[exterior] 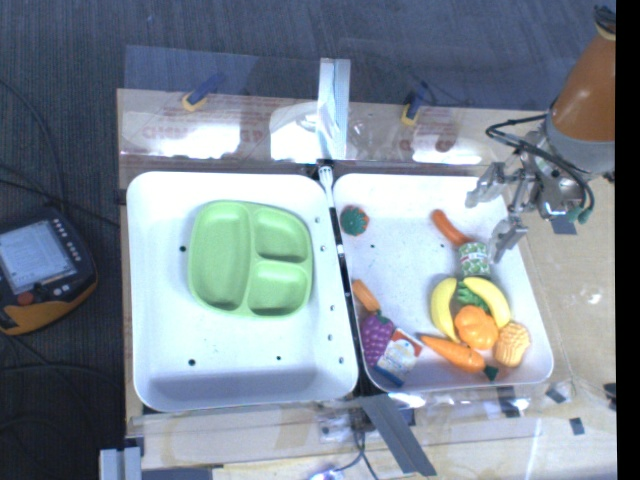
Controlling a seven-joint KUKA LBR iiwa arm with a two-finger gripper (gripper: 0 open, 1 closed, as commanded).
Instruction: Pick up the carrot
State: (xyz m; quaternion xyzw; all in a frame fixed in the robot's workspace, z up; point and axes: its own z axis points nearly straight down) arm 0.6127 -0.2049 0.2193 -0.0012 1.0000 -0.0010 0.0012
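The carrot lies flat near the front wall of the right bin, its green end toward that bin's front right corner. It touches the orange just behind it, and the bananas curve behind the orange. A yellow-orange knobbly fruit sits just to the carrot's right, against the bin's right wall. Left of the carrot are a small carton and a bunch of purple grapes, so the carrot is hemmed in on three sides, with only a thin strip of bare floor between it and the front wall. Well behind it, the middle of the bin floor is bare. A green ball sits near the back left corner, and a small orange piece rests by the dividing wall.

The gripper hangs over the right bin's back right corner, well away from the carrot. Its fingers are spread apart and hold nothing. A green-labelled can and a sausage lie just beside them.

The left bin holds a green divided plate.
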